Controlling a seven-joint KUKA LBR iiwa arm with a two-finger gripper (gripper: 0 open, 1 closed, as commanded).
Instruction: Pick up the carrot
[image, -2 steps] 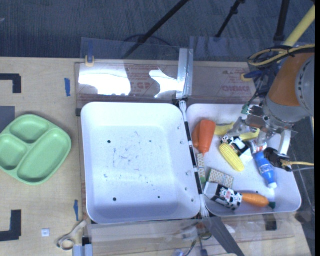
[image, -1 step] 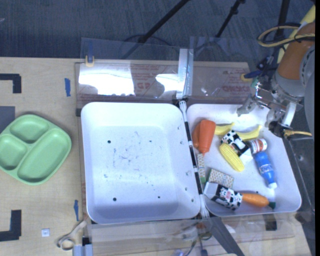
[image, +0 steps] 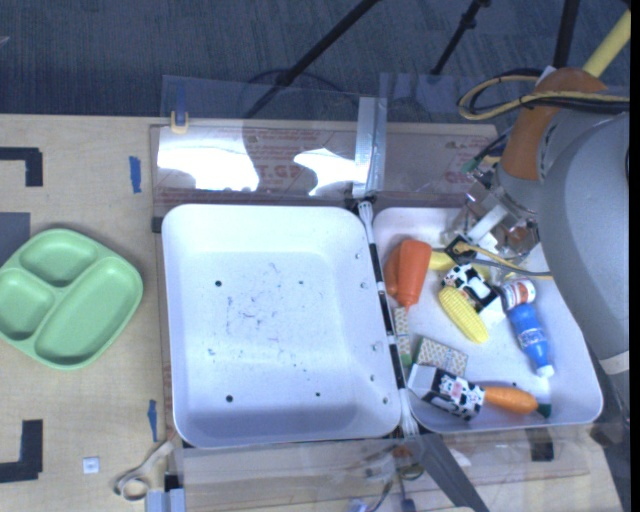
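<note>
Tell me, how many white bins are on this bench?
2. The left bin sits mid-bench, beside a green plate. The right bin adjoins it and holds the toys, including the carrot near its front edge. None seem hidden.

Left bin at frame centre lies open. Right bin crowded: carrot lower right, hemmed by cow toy and bottle.
</note>
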